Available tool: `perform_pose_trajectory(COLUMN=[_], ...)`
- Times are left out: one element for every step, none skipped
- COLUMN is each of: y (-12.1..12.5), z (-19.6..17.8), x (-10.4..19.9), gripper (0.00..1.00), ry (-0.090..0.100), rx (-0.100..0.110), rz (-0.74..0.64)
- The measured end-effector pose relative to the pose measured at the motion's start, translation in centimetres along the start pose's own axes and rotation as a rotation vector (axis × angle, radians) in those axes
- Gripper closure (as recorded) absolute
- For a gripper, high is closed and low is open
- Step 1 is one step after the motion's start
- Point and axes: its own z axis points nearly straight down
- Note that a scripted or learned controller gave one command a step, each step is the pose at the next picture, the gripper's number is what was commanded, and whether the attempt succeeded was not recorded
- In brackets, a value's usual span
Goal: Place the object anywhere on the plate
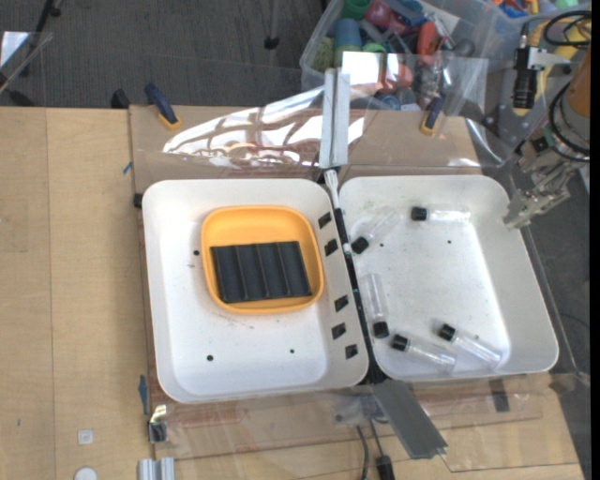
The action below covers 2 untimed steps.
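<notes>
An orange plate (262, 222) sits in the left white bin (178, 356). A black ridged rectangular object (260, 271) lies flat on the plate, filling most of its middle. My gripper (531, 203) hangs over the right bin's far right rim, well away from the plate, with nothing visibly in it. The grey arm reaches it from the upper right corner.
The right white bin (525, 309) holds several clear tubes with black caps, such as one tube (372, 292) by the divider and two (424, 351) (472, 346) near the front. Black clips (339, 303) line the divider. A clear box of colourful items (403, 28) stands behind.
</notes>
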Motion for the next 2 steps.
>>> perform_pose_trajectory(y=[-0.1, -0.2], z=[-3.7, -8.5], x=[-0.5, -0.8], gripper=[1.0, 1.0], ry=[0.003, 0.003], rx=[0.005, 0.005], rz=[-0.033, -0.064])
